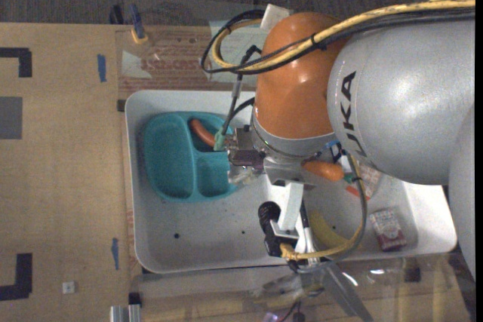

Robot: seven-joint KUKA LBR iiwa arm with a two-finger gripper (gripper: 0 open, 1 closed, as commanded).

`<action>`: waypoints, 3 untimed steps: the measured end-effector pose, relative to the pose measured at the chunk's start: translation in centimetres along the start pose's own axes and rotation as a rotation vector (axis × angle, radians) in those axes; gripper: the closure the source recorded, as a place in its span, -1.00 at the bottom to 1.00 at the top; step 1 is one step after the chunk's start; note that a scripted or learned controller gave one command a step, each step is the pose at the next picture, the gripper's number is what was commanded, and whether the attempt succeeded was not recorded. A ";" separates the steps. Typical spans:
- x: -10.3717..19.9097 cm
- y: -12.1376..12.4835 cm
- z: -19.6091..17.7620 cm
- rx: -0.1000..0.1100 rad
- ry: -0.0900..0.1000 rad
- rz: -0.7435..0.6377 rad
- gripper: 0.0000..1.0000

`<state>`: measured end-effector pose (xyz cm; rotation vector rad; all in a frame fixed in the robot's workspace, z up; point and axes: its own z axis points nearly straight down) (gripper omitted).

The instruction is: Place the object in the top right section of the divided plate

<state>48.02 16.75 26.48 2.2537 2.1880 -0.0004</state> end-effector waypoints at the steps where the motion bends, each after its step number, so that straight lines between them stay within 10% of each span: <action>1: -2.4 3.9 3.7 0.003 0.000 -0.078 1.00; 3: -10.7 13.3 8.1 0.001 -0.001 0.511 1.00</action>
